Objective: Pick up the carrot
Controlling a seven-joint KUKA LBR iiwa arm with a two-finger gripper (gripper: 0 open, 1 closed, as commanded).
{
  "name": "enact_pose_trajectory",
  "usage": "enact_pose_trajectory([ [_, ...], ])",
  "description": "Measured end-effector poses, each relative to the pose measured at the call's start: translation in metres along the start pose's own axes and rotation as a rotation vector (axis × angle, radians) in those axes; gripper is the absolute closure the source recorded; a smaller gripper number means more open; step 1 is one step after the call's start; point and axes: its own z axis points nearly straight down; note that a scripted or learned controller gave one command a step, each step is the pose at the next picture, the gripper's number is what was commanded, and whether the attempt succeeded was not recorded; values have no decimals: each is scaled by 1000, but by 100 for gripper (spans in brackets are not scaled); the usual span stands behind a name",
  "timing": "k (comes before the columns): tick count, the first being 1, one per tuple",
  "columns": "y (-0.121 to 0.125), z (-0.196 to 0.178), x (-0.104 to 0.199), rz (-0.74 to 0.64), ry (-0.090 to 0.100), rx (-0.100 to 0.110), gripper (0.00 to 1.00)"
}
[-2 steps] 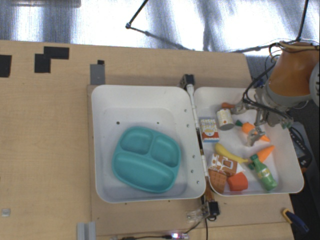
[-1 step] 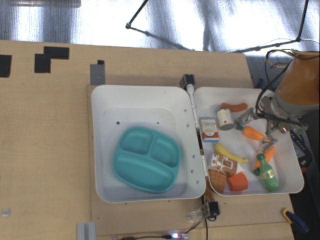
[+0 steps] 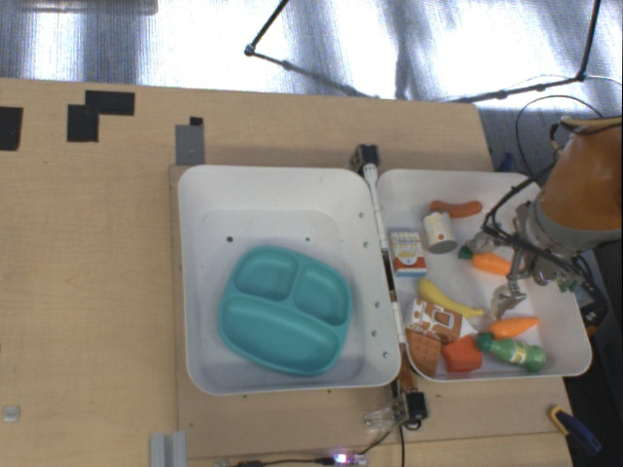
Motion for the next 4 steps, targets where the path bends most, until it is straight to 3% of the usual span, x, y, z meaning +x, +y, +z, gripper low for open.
enact_pose_trajectory([
  [1,17,2,-41,-185,6,-4,0],
  [2,5,1,-5,-428,0,-3,0],
  [3,19,-1,20,-642,-4,0,0],
  [4,-6,1,-1,-558,4,-8,0],
])
